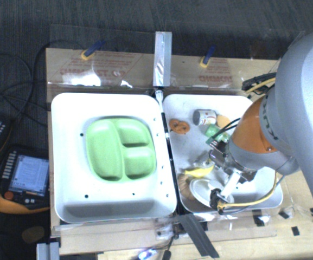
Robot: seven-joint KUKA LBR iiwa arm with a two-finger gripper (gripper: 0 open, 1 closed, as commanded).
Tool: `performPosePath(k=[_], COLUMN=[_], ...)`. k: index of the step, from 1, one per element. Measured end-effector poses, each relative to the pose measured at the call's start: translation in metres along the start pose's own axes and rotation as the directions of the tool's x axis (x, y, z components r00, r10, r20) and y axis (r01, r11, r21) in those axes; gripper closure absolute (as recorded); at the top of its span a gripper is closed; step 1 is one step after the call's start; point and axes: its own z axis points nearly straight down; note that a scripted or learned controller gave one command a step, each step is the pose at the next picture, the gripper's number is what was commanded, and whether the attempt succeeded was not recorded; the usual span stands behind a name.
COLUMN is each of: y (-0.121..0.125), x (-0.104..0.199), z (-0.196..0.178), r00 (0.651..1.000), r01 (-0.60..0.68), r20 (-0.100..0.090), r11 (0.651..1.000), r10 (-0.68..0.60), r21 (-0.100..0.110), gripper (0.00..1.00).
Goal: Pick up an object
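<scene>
Hand (219, 158) low over right bin (191, 148) beside yellow item (198, 171) — grip cannot be told, green tray (121, 148) in left bin (69, 118)

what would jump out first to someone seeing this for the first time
The bright green three-compartment plastic tray lying in the left white bin draws the eye first. Next comes the big grey arm with an orange band, leaning over the cluttered right white bin, where a small silver can lies.
</scene>
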Motion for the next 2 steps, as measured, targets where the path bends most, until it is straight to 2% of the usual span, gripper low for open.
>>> performPosePath(k=[1,2], y=[0.001,0.000], x=[0.000,0.054], z=[-0.010,-0.182], r00=[1.000,0.983], r01=[0.000,0.186], r20=[0.000,0.011], r11=[1.000,0.983], r10=[0.000,-0.186], r21=[-0.001,0.014], gripper=[1.00,1.00])
